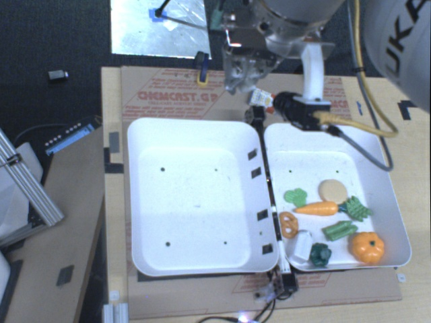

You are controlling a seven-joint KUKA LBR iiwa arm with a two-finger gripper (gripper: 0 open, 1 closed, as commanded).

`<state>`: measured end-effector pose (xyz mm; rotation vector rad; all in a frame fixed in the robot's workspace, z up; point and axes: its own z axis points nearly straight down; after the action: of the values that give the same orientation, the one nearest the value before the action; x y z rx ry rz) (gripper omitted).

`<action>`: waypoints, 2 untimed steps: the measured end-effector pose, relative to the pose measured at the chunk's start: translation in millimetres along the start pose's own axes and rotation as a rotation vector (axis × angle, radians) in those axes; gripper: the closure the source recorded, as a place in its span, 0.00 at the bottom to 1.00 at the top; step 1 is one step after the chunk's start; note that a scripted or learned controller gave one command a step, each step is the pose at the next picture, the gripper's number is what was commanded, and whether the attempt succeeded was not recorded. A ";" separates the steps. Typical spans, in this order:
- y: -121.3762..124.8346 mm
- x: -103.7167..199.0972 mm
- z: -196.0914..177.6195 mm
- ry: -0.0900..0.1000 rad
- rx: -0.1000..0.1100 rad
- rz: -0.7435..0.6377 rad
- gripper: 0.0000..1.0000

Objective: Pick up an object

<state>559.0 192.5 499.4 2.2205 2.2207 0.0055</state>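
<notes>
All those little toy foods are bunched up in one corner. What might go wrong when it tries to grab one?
1. The carrot lies touching the green leaf and the beige disc, so the pincer might nudge or catch a neighbour.
2. The pretzel sits tight against the right bin's wall, leaving little room there.
3. The round pumpkin may roll away.
</notes>
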 end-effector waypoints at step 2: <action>-44.8 -96.2 -37.5 -0.001 -0.001 0.003 1.00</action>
<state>514.1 96.3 536.6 2.2229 2.2164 0.0054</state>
